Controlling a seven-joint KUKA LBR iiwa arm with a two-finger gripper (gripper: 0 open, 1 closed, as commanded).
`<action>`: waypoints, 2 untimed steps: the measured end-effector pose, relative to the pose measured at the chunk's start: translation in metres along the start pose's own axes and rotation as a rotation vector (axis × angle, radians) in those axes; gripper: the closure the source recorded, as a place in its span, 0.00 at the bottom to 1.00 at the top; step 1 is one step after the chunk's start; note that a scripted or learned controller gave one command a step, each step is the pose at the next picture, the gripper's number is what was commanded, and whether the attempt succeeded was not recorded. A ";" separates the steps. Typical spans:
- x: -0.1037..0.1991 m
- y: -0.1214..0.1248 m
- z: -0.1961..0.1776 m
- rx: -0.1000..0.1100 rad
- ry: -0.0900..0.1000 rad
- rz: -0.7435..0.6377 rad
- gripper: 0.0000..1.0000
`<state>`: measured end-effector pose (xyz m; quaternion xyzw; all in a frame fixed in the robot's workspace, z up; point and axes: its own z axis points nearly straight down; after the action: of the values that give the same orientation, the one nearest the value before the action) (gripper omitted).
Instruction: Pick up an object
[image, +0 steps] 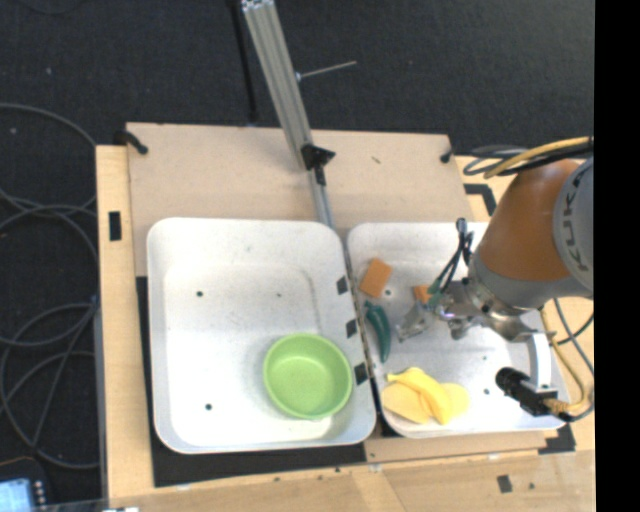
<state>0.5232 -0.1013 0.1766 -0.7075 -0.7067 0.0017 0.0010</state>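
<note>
My gripper (418, 318) hangs low over the middle of the right bin (400, 240), reaching in from the right under the orange-banded arm. An orange block (375, 277) lies just up and left of it. A small orange piece (422, 294) sits right beside the gripper's upper side. A dark green, curved object (378, 325) lies to its left, along the bin's left wall. Below the gripper, a yellow banana-like object (425, 396) rests at the bin's front edge. I see nothing clearly held.
A light green bowl (308, 375) stands in the front right corner of the left bin (200, 270). A slanted metal pole (290, 100) rises from behind the bins. Cables lie on the dark floor at the left.
</note>
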 end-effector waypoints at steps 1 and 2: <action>0.001 -0.004 0.043 0.001 0.001 0.000 0.00; 0.001 -0.002 0.030 -0.008 0.001 0.006 1.00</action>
<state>0.5215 -0.1005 0.1467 -0.7096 -0.7046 -0.0016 -0.0013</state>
